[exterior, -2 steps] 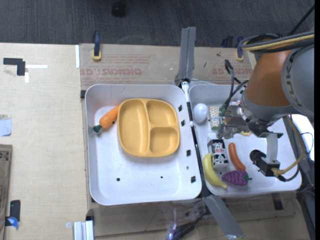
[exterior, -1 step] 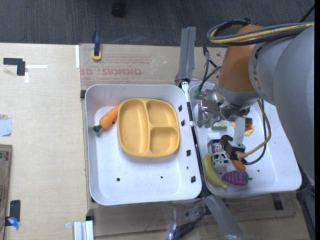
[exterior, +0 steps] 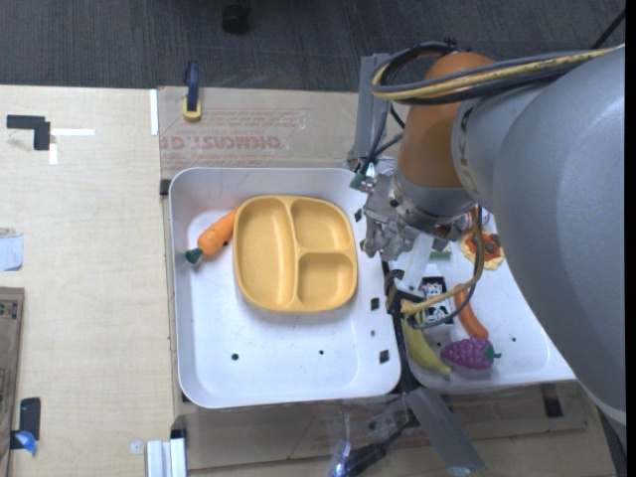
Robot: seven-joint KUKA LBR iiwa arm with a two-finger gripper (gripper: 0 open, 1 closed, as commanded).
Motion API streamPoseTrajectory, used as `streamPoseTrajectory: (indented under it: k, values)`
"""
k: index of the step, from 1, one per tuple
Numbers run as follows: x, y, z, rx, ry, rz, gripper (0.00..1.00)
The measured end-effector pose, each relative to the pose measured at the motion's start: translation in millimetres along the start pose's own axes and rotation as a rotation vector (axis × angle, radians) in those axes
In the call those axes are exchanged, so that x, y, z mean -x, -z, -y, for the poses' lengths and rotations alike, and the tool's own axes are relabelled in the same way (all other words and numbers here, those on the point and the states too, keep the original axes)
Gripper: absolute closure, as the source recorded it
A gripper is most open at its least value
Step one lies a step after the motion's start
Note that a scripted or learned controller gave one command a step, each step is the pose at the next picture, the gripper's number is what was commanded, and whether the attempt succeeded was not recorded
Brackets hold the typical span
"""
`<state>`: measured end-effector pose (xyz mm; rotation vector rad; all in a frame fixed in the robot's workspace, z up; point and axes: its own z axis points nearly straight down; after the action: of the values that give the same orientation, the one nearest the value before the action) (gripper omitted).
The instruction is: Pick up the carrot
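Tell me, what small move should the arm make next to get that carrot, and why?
Probably a sideways move toward the left bin's far left. The gripper hangs over the divide between the two white bins, while the orange carrot with the green stem lies against the left edge of the yellow divided plastic plate.

Glossy plastic divided plate, smooth white bin, matt carrot
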<state>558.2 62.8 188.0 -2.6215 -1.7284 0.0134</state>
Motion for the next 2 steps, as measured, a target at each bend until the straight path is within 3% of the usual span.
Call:
streamPoseTrajectory:
  k: [1,2]
  values:
    - [-38,18,64,-0.001,0.006,0.001,1.0]
    - [-93,9,93,0.0,0.022,0.002,1.0]
